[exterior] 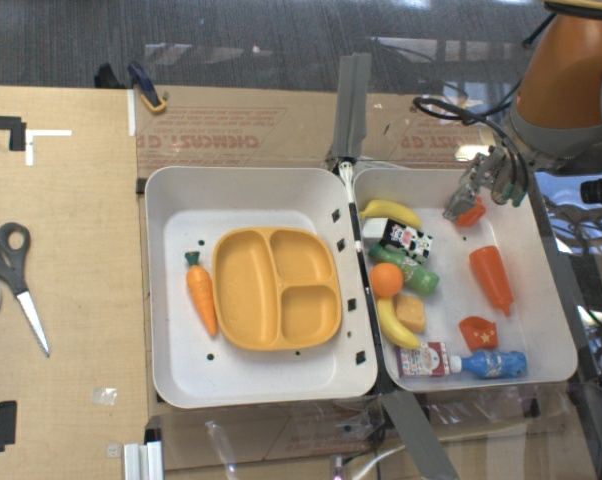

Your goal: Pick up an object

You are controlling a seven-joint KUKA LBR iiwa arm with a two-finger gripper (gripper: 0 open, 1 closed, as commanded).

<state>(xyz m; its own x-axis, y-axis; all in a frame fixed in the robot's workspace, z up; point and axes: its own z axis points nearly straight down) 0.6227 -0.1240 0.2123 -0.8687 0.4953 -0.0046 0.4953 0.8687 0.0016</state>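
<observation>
My hand (468,206) hangs over the right bin's (556,313) far end, closed on a small red piece (468,214), lifted just beyond the orange cone (491,278) so it clears its neighbours.

Upside-down print on cardboard (216,128) behind bins reads roughly "CHEMCO"; other labels illegible.

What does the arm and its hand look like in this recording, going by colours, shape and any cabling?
The arm is a bulky rounded body, orange above and grey below. Black cables loop out from it on the camera view's left. The hand is small, grey metal, with slim parts too fine to make out in detail.
</observation>
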